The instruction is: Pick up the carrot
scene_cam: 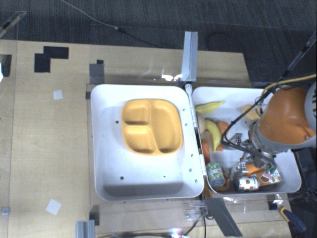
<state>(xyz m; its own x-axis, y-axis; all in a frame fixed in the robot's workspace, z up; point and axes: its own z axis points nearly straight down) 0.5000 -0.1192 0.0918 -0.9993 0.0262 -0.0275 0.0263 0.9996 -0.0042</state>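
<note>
Orange carrot (pixel 254 170) shows partly beneath the hand (pixel 250 166); its grip state is unclear.

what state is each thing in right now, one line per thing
yellow divided plate: flat in the left bin, compartments bare
bananas: lying in the right bin
cans: on their sides at the right bin's near edge
carrot: lying under the gripper
gripper: lowered into the right bin

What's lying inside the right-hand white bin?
The right bin holds bananas, two cans and a carrot near the claw. The arm covers the rest.
</note>
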